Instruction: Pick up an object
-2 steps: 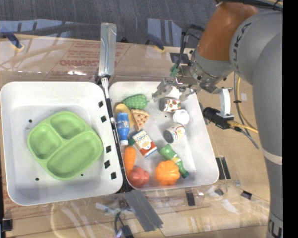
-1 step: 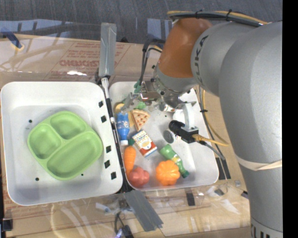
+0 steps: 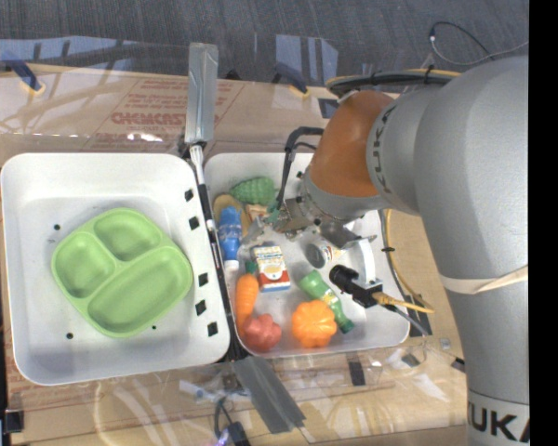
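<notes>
Green plate (image 3: 121, 272) with three compartments is lying in the left bin (image 3: 19, 249), toward its middle. The right bin (image 3: 395, 328) is holding a cluster of small toy foods. The arm (image 3: 446, 156), grey with an orange band, is reaching in from 3 o'clock, and the gripper (image 3: 293, 216) is hanging low over the upper middle of the right bin. Finger state: cannot tell, the wrist is blocking the tips. Nothing is visibly held.

Objects, located from the gripper:
- Green leafy piece (image 3: 253, 190) at 11 o'clock, near the bin's far wall.
- Blue bottle (image 3: 230, 235) with a white cap at 8 o'clock, lying along the left wall.
- Small carton (image 3: 272, 268), white with red and orange print, at 7 o'clock, just beside the gripper.
- Carrot (image 3: 246, 295), orange, at 7 o'clock beyond the carton, pointing toward the near wall.
- Red apple (image 3: 262, 333) touching the carrot's lower end.
- Orange pumpkin (image 3: 314, 323) at 6 o'clock, ribbed, beside the apple.
- Green bottle (image 3: 322, 291) at 5 o'clock, tilted, resting against the pumpkin.
</notes>
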Tool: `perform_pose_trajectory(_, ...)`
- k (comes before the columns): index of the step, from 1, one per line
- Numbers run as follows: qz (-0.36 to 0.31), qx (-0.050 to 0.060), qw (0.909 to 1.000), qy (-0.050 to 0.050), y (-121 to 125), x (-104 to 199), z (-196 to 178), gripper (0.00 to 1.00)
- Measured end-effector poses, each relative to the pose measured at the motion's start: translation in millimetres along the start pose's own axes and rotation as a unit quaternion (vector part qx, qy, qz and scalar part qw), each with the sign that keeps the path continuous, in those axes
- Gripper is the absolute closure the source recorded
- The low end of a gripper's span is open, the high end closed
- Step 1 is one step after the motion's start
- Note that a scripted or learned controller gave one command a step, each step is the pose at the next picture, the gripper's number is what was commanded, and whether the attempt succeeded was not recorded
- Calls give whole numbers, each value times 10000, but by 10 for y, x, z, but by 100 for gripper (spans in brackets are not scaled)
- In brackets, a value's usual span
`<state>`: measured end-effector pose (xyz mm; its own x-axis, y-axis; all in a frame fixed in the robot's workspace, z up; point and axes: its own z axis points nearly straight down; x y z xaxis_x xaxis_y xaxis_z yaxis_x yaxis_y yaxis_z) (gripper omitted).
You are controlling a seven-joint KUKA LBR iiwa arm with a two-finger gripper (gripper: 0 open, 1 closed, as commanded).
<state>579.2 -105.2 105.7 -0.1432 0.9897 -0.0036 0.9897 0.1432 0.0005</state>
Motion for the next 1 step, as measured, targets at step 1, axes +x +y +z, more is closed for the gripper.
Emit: perform_pose_trajectory(1, 208, 36, 9998, 28, -402, -192, 155, 0)
